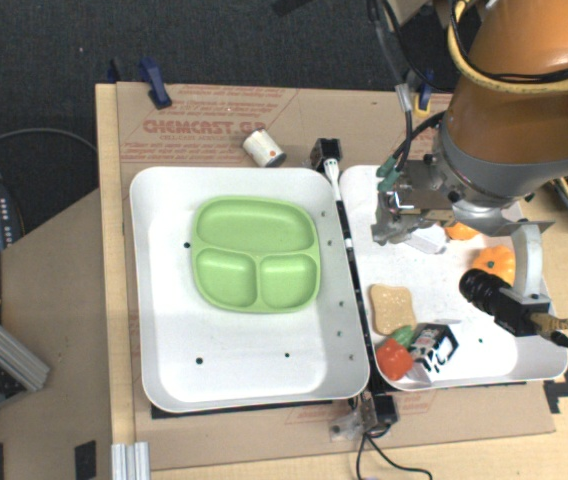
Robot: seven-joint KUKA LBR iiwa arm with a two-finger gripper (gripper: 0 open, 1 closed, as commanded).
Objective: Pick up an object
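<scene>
My arm comes in from the right and hangs over the far end of the right bin. The left bin sits just beside it, their long edges touching. In the left bin lies a green divided plate, flat, with its one wide compartment toward the far side and its two small ones toward the near side.

My gripper is low over the far left part of the right bin, near the shared edge. I cannot tell whether it is spread or pressed together, and I see nothing pinched in it.

The things I might lift all lie in the right bin. A toast slice lies flat near the middle of the left wall, its long axis running far to near, rounded top pointing to the far side. An orange piece sits toward the right. A red piece is in the near left corner, touching a black-and-white thing on its right. A small pale piece lies just beside my gripper; its direction is too unclear to tell
</scene>
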